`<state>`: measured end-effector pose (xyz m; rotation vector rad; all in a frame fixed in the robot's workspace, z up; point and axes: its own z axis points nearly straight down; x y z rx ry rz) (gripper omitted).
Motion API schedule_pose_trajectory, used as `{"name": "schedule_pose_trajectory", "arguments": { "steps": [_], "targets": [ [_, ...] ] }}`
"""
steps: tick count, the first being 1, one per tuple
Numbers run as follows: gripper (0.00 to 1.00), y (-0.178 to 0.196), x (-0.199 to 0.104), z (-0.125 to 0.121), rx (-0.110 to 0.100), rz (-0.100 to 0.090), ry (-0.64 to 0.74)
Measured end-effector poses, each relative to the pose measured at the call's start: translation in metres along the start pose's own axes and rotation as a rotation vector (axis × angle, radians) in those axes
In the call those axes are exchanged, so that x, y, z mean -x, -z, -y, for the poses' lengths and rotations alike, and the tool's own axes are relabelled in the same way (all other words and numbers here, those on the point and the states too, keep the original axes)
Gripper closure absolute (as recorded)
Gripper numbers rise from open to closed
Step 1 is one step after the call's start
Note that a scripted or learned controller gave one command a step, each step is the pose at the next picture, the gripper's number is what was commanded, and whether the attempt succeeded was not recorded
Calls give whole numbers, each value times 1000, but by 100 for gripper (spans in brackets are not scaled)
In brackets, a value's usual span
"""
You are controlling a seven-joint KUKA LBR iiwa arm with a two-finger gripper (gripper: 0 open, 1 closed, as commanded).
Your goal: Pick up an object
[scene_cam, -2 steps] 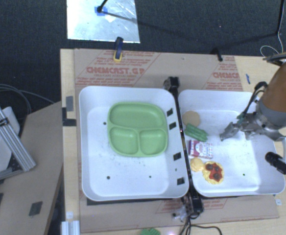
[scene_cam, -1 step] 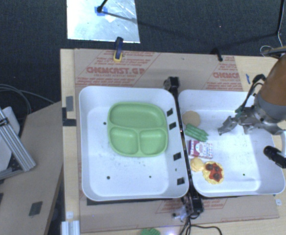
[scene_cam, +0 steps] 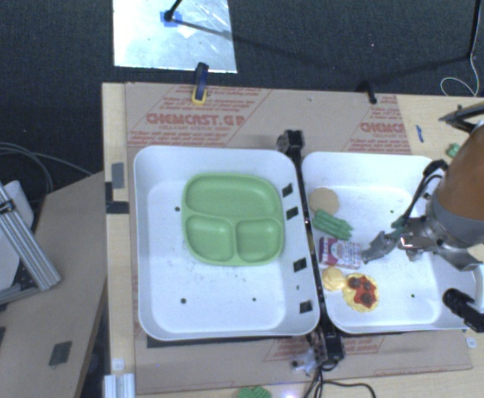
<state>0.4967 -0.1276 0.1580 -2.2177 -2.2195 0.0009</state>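
My gripper (scene_cam: 377,247) hangs low over the right bin (scene_cam: 408,305), its fingers pointing left toward a cluster of toy food. Just left of the fingertips lies a small red-and-white packet (scene_cam: 339,251). A green ridged piece (scene_cam: 331,223) sits above it, and a round tan piece (scene_cam: 323,199) lies farther back. In front, a small yellow piece (scene_cam: 333,279) touches a yellow slice with red topping (scene_cam: 362,292). Nothing shows between the fingers. The arm's orange band and grey wrist (scene_cam: 478,197) cover the bin's right side.
The left bin (scene_cam: 155,305) holds a green three-compartment plate (scene_cam: 231,219). A black divider with clips (scene_cam: 302,222) runs between the bins. Cardboard lies under both bins; a metal sheet (scene_cam: 174,23) lies on the dark floor behind.
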Motion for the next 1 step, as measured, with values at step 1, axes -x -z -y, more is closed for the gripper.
{"name": "schedule_pose_trajectory", "arguments": {
  "steps": [1],
  "targets": [
    [0, -53, 13, -30, 3, 3, 0]
  ]
}}
